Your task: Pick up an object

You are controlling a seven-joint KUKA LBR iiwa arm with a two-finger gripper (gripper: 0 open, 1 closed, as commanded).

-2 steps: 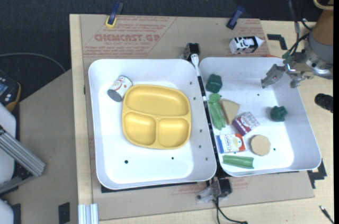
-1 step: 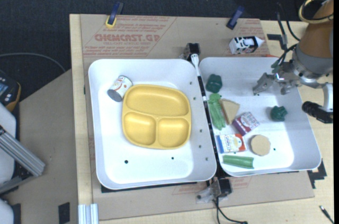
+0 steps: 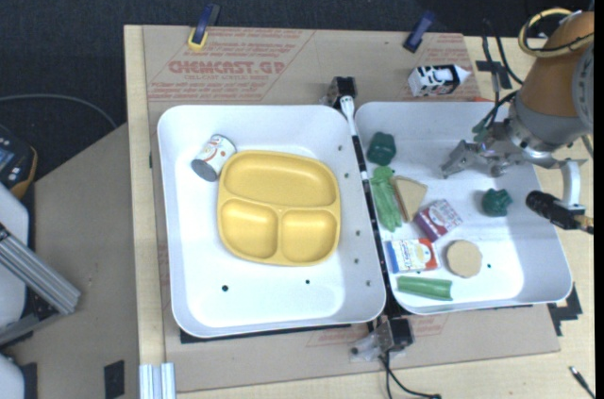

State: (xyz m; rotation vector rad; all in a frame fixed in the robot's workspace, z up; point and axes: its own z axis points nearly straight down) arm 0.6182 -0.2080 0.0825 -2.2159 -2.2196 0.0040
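Item for picking: logged as small green piece (image 3: 495,200), loose near right edge of right bin (image 3: 538,279). Noted purple packet (image 3: 439,220), tan disc (image 3: 463,258) and green pod (image 3: 424,288) toward front edge. Found gripper (image 3: 470,169) above bin's bare back half, just beside green piece, fingers spread, gripping nothing. Judged poised there for an unobstructed descent. Recorded yellow plate (image 3: 278,206) in left bin (image 3: 189,284).

Even overhead light keeps the scene bright. The two white bins (image 3: 189,227) look nearly washed out, shadows are soft and short, the dark floor (image 3: 94,1) stays dim, and fine detail is slightly soft.
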